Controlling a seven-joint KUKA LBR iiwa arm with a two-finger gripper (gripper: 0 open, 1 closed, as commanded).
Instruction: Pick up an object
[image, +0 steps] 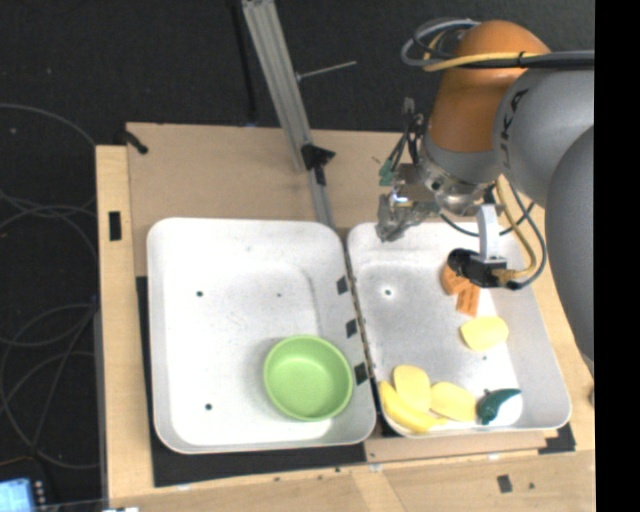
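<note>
Two bins | hand over right bin's far rim, grip unreadable | yellow pieces crowd near edge

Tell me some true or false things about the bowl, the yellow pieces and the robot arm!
1. The green bowl sits in the left bin. True.
2. The yellow pieces lie in the left bin. False: they lie in the right bin, most of them near its front edge.
3. The bowl is tipped upside down. False: it stands upright, with its open side up.
4. The end effector hangs over the back of the right bin. True.
5. An orange piece lies in the right bin, behind a yellow one. True.
6. The arm's band is blue. False: the band is orange.
</note>
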